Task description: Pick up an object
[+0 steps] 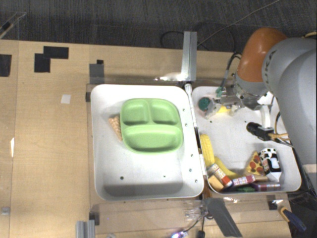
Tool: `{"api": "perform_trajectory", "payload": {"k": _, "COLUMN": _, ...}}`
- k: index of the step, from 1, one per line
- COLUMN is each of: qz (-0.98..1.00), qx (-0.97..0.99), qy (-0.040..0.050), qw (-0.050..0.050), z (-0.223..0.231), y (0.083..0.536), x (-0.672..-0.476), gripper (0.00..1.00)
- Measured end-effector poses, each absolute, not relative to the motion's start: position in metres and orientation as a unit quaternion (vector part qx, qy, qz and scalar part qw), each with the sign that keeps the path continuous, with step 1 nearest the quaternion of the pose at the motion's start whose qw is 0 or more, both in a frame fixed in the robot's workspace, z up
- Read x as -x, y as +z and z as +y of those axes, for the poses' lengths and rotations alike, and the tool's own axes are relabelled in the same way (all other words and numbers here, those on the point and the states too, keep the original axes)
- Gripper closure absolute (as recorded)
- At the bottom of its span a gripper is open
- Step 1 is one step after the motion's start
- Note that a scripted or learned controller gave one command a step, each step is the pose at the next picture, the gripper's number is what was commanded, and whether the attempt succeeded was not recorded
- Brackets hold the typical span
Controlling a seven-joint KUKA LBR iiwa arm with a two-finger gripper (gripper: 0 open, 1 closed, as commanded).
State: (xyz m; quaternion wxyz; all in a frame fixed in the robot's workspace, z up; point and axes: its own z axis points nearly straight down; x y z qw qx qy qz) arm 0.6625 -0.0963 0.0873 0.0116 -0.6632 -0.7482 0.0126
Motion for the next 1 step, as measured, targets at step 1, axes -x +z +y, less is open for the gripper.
{"api": "perform_trajectory", "payload": {"k": 1, "qz": -0.749, "qx": 0.662, "qy": 0.0118, "qw": 0.013, "z": -0.0940, "y": 0.0945, "x": -0.6631, "gripper": 1.00}}
